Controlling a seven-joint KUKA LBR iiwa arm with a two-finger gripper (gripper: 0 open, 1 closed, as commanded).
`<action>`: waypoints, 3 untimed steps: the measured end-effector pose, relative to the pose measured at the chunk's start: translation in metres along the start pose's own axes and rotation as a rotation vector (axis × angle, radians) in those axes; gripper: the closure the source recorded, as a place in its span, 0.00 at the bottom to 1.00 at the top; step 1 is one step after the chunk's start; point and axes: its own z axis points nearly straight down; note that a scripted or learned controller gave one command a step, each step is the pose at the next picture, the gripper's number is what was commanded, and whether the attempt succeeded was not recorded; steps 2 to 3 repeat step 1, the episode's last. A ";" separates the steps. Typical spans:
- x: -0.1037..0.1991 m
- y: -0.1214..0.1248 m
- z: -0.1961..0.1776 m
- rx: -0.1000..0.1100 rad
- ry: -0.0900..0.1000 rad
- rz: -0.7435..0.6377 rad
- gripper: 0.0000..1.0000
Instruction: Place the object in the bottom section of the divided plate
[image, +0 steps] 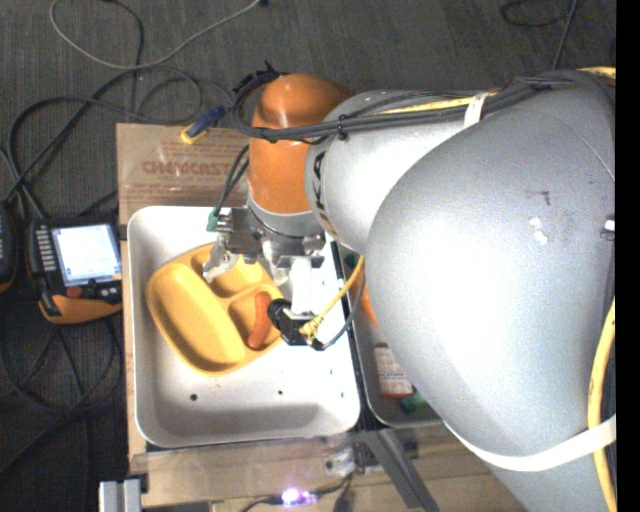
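Note:
A yellow divided plate (190, 310) lies tilted in the left white bin (240, 410). An orange-red elongated object (260, 322) rests in the plate's small section on the right, near its lower rim. My gripper (238, 264) hangs over the plate's upper right part, just above and left of that object. The grey wrist with its orange band (290, 120) covers the plate's top edge. A black cable fitting (285, 325) with a yellow wire sits right beside the object.
The big grey arm covers most of the right bin (375, 400), where a red-and-white item (392, 380) and something green (410, 405) peek out. A handheld screen unit (80, 262) and cables lie on the floor at left. A cardboard sheet (170, 170) lies behind the left bin.

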 end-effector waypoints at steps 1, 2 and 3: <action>0.021 -0.033 0.081 -0.012 0.010 0.172 0.00; 0.021 -0.033 0.081 -0.012 0.010 0.172 0.00; 0.021 -0.033 0.081 -0.012 0.010 0.172 0.00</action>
